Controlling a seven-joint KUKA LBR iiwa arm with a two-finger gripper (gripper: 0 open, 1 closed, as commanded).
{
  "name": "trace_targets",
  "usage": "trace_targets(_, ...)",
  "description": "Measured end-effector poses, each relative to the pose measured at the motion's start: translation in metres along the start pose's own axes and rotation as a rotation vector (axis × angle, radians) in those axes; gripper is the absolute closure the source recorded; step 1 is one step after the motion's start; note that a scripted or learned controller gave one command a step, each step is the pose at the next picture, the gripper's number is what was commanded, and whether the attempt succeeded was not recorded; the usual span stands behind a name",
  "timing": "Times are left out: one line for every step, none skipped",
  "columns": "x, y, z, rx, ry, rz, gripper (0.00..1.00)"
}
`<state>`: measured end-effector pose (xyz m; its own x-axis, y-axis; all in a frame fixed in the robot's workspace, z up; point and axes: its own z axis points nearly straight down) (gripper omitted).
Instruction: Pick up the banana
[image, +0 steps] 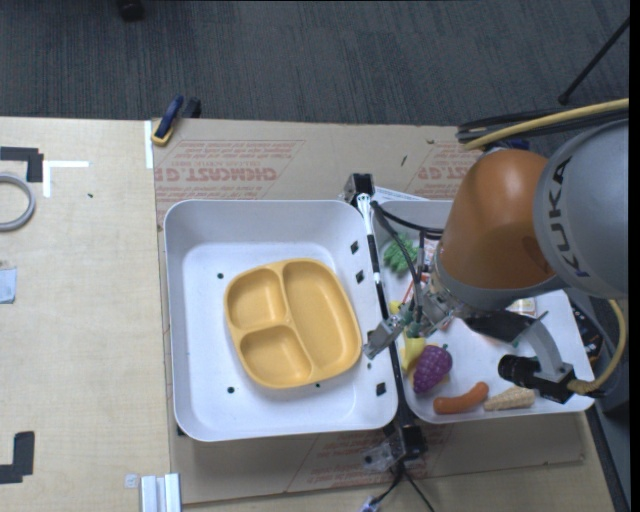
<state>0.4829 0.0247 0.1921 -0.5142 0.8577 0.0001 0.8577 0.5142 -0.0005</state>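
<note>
A small part of the yellow banana (412, 349) shows in the right bin (560, 330), close to the bin's left wall and just left of a purple bunch of grapes (432, 368). My gripper (412, 322) hangs directly over the banana's upper end, low in the bin, and covers most of it. The grey arm with its orange band (495, 230) reaches in from the right and hides much of the right bin.
The left bin (190, 300) holds a yellow divided plate (290, 322). In the right bin lie a green toy (400, 256) at the back, an orange-red sausage (460, 402) and a pale corn-like piece (508, 400) at the front. The divider between the bins runs just left of the gripper.
</note>
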Motion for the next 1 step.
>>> trace_targets(-0.001,0.001,-0.0097,-0.002,-0.002,0.002,1.0)
